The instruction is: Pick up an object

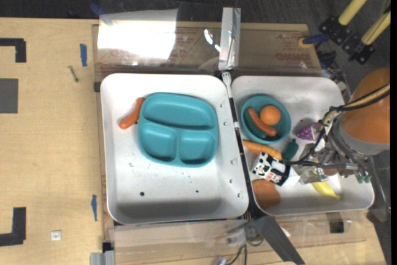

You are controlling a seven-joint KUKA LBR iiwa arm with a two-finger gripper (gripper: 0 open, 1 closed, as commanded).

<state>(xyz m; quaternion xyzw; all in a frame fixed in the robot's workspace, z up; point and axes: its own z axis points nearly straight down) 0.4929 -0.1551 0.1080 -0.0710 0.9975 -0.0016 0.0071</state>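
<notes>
The grey arm with its orange band (370, 116) enters from the right and stands over the right-hand shallow white plastic bin (304, 85). The two-finger gripper (332, 166) sits low in that bin, amid cables and bracketry; whether it is open or closed cannot be made out, and nothing can be confirmed as held.

Objects relative to the gripper:
- A yellow banana-shaped toy (325, 188) lies just below it, on the bin floor near the front wall.
- A small purple object (305, 131) lies up and to its left, near.
- A black-and-white patterned block (270, 167) lies to its left, tilted.
- A round orange-brown ball (266, 193) lies to its lower left, against the bin's front left corner.
- A long orange carrot-shaped toy (263, 148) lies to its left, above the patterned block.
- A round teal bowl (265, 116) stands up and to its left, holding an orange ball (270, 114) and an orange sausage-shaped piece.

In the left-hand white bin (118, 183), well apart from the gripper, rests a teal three-compartment plastic tray (178, 128), with an orange sausage-shaped toy (131, 115) touching its left edge.
</notes>
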